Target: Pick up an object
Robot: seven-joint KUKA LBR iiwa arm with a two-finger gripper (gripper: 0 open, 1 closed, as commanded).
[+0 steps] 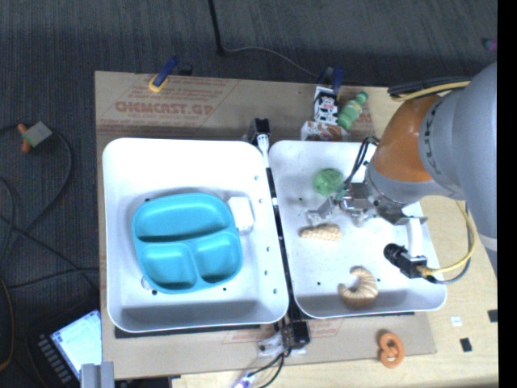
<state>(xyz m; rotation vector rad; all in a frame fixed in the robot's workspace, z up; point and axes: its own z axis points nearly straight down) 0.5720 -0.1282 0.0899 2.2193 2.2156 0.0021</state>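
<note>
Three small objects lie in the right bin (420,297). A green rounded object (328,181) sits toward the back. A tan ridged piece (321,233) lies in the middle, and a brown croissant-shaped piece (360,286) rests near the front wall. My gripper (327,210) hangs low over the bin, between the green object and the tan piece and just above the latter. Nothing is visibly held in it. The grey arm with its orange band (404,148) reaches in from the right.
The left bin (121,168) holds a blue divided plate (187,241) with a small white block (241,213) at its right edge. Behind the right bin stand a green toy (350,110) and a small box (324,113). An orange ring (390,347) lies on the bench in front.
</note>
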